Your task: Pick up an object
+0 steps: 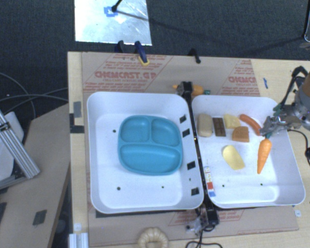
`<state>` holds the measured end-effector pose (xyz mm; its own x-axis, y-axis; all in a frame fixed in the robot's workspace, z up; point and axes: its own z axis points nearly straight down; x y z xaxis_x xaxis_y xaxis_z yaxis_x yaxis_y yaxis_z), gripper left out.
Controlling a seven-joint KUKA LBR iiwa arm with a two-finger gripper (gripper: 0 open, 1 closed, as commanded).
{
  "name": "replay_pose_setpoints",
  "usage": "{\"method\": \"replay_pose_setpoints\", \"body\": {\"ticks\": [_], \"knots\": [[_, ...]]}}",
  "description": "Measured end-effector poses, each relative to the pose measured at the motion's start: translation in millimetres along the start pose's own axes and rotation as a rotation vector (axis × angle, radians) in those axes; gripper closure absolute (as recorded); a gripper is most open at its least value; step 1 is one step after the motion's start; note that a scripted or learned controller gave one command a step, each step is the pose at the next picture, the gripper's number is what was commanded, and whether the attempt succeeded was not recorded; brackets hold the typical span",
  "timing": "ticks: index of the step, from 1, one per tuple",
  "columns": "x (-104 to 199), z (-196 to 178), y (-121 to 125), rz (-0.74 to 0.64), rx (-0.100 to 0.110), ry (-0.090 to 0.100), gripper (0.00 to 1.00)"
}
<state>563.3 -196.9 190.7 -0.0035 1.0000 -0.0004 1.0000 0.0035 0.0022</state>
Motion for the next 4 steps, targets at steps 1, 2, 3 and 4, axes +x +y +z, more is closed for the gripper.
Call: {"method": "replay_pose_setpoints", "body": {"ticks": [1,2,3,4], "knots": [[0,-36,1,-0.001,-0.002,-0.001,1.0],[54,-46,12,-0.006,-0.002,0.001,1.0],[104,-53,16,-0.006,-0.001,0.001,1.0],[162,-56,24,-0.005,0.0,0.001,1.0]]}}
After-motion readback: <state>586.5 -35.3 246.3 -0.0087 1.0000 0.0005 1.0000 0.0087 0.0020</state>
